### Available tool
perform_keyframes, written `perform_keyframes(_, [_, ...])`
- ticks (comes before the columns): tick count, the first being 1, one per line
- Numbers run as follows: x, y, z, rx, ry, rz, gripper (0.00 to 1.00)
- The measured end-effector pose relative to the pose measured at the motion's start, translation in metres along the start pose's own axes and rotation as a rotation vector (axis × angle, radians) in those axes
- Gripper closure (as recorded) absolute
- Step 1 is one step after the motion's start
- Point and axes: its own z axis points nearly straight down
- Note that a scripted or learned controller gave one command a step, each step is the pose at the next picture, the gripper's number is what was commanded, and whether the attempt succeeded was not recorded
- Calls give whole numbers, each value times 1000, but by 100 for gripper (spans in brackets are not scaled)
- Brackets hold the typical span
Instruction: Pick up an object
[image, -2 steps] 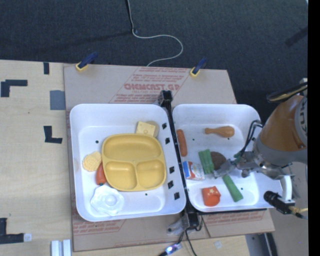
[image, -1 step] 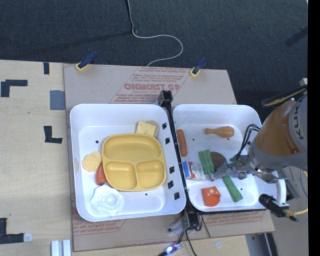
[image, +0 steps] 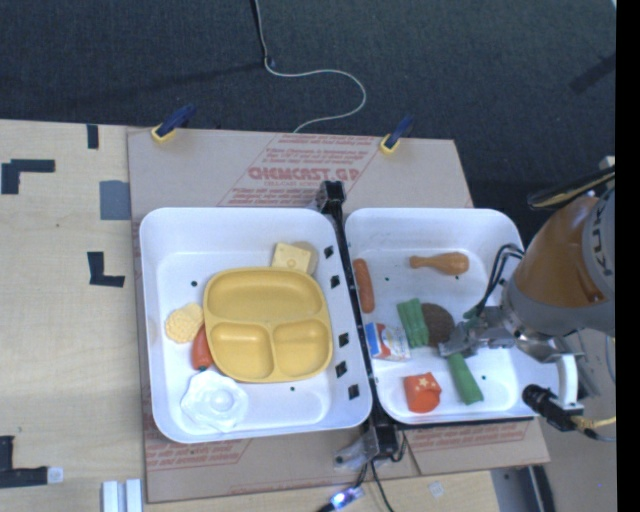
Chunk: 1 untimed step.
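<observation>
My gripper (image: 458, 343) is low in the right bin (image: 500, 228), reaching in from the right. It hangs just above the upper end of a green stick (image: 465, 382) and right beside a brown patty (image: 437, 321). A green block (image: 411, 323) lies to the left of the patty. A red pepper piece (image: 422, 391) sits near the front wall. A chicken drumstick (image: 440, 263) lies at the back. An orange sausage (image: 363, 285) and a small printed packet (image: 386, 341) lie along the left wall.
The left bin (image: 160, 240) holds a yellow divided plate (image: 268, 324), a pale yellow block (image: 293, 258), a round cracker (image: 183, 323), a red piece (image: 201, 348) and a white item (image: 214, 398). The arm's orange band (image: 560, 265) is over the right bin's right edge.
</observation>
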Motion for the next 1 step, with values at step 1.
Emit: perform_keyframes(1, [7, -1, -43, 1, 3, -1, 100])
